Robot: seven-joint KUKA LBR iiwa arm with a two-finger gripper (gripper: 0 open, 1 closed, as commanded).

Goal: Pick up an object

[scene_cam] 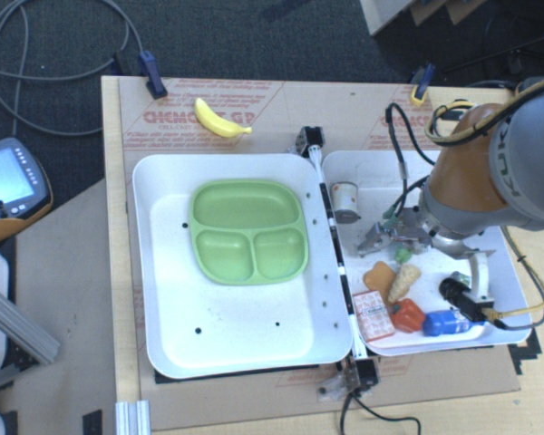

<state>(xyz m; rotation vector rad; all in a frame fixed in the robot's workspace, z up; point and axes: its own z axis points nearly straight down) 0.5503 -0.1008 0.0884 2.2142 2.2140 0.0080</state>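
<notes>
Camera view: cardboard-topped bench (254, 107) on dark carpet (254, 25), banana (220, 120) loose, end effector (381, 236) state unclear.

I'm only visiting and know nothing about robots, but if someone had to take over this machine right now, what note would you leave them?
Claw: low in the right bin, among the items; whether it is open or shut cannot be told.
Things: the right bin holds a small can, an orange piece, a corn cob, a red piece, a blue item and a card. The left bin holds a green divided tray. A banana lies on the bench.
Done: nothing visibly lifted.
Left: grip one item and raise it.
</notes>
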